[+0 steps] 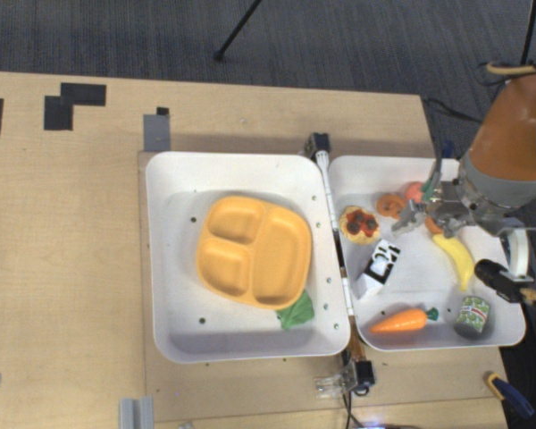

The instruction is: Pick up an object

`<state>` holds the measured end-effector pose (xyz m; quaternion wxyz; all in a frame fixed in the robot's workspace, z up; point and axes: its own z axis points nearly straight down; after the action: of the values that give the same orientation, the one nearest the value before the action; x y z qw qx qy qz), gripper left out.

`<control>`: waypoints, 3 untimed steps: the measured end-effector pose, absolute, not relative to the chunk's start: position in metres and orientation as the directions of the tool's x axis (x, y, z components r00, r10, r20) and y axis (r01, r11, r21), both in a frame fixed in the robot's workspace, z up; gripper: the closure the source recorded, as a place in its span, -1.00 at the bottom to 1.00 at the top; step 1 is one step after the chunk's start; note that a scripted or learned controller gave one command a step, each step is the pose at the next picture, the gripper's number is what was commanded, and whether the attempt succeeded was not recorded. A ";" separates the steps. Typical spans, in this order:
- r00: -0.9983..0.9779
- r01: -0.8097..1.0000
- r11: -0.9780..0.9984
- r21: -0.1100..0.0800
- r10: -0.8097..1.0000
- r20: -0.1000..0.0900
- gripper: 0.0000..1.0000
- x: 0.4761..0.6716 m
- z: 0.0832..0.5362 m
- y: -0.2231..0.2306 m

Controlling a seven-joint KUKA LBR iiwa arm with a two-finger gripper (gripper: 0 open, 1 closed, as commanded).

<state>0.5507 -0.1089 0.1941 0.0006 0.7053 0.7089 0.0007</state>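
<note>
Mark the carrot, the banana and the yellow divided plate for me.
carrot (pixel 400 322), camera view, middle of the orange body.
banana (pixel 457 258), camera view, middle of its curve.
yellow divided plate (pixel 284 256), camera view, floor of the large compartment.

2 white bins (pixel 174 329) sit on a pale tan bench (pixel 62 266) marked with black squares (pixel 71 105). the left bin has a yellow-orange divided plate (pixel 253 250) with a green scrap (pixel 297 312) at its edge. the right bin has a yellow banana (pixel 456 259), an orange carrot (pixel 404 321) with a green top, a black-and-white patterned box (pixel 380 265), a yellow tart (pixel 359 224) with dark red topping, an orange round thing (pixel 390 206) and a green-and-grey can (pixel 473 316). the arm (pixel 516 141) is grey with an orange band.
</note>
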 end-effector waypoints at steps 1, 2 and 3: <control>0.025 1.000 -0.025 0.000 1.000 -0.001 -1.00 0.556 0.153 -0.170; 0.026 1.000 -0.026 0.018 1.000 -0.006 -1.00 0.534 0.099 -0.197; -0.379 0.925 0.379 0.021 0.925 -0.027 -1.00 0.518 0.094 -0.208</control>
<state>0.5177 -0.2076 0.0942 0.0170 0.5571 0.8303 0.0012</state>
